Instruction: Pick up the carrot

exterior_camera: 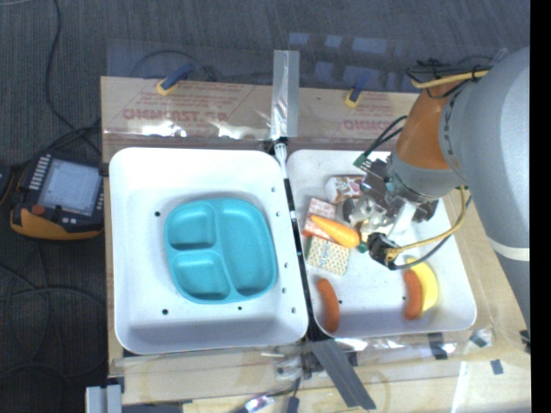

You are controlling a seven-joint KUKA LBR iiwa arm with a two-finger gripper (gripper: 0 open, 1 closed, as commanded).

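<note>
Looking down through my one camera, I see two shallow white plastic bins side by side on the table (129, 101), whose top is covered by brown cardboard printed with red lettering too blurred for me to read. My left bin (129, 231) carries a single glossy turquoise plate (221, 249) with three compartments and rounded corners. My right bin (448, 312) holds the toys. The carrot (334, 230), smooth, orange and tapered, lies near the bin's left side, slanting across two small flat printed packets: one reddish (319, 208) above it, one pale and checkered (328, 255) below it; their print is illegible. One brownish-red sausage-shaped piece (328, 304) lies near the front wall, and one curved yellow banana (421, 289) with an orange lower end sits to its right. The gripper (372, 219) hangs just right of the carrot's thick end, over a dark cluttered patch; I cannot tell whether the fingers are apart or together. An orange handheld pendant (58, 196) with a grey screen lies on the carpet.
</note>
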